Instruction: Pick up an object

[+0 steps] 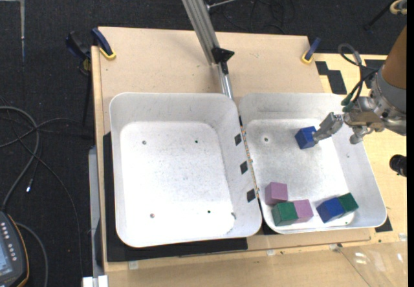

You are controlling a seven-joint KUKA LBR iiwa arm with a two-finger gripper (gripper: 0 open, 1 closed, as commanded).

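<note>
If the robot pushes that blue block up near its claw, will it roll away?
Probably not. The blue block has flat faces and square corners, so it should slide across the right bin rather than roll. It looks solid and stiff, unlikely to squash. The gripper sits right beside it, so a nudge might just turn it.

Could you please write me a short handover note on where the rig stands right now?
Tool: low in the right bin, at a blue block; a finger touches the block, but a grip cannot be confirmed.
Other blocks: along the right bin's near edge lie a pink block, a green block, a purple block, a second blue block and a dark green block.
Done: tool brought to a block.
Left: secure the grip and lift.
</note>
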